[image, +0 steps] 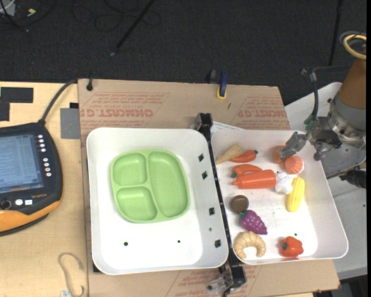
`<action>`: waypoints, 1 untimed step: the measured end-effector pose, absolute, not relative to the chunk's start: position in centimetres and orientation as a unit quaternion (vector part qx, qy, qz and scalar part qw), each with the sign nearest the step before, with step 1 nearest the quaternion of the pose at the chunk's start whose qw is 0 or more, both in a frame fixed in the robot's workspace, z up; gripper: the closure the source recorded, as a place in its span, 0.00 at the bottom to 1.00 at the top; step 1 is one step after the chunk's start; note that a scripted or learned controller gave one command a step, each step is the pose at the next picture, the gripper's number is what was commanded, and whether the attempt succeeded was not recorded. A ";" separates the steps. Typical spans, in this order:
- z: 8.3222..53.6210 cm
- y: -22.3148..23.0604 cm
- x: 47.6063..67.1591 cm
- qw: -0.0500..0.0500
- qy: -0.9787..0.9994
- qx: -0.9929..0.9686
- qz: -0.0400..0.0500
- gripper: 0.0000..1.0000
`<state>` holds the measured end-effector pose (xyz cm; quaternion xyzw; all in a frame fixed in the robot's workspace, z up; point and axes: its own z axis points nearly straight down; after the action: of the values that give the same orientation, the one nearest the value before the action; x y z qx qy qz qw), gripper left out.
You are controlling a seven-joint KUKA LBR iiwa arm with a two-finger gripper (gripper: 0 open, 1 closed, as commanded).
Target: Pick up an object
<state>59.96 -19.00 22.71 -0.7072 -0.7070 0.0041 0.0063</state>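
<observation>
My gripper (309, 146) hovers over the far right corner of the right bin (334, 228), open, with nothing between its fingers (293, 144). Just below its left finger lies a pink-red tomato (293, 164), with a small orange piece (278, 154) beside it. In the same bin are a large carrot (255, 179), a small carrot (243, 156), a pale cone (228, 153), a white garlic (284, 183), a yellow corn cob (295, 193), a brown round piece (238, 203), purple grapes (252, 221), a croissant (250, 244) and a red pepper (290, 246).
The left bin (105, 240) holds a green divided plate (149, 186). A black divider (213, 190) runs between the bins. A teach pendant (18, 175) lies at the far left of the bench. The arm's orange band (353, 82) rises at the right edge.
</observation>
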 end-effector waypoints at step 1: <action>23.5 -19.0 60.2 0.000 -0.708 -0.707 0.000 0.00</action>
<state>60.21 -19.04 23.51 -0.7067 -0.7076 0.0004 0.0004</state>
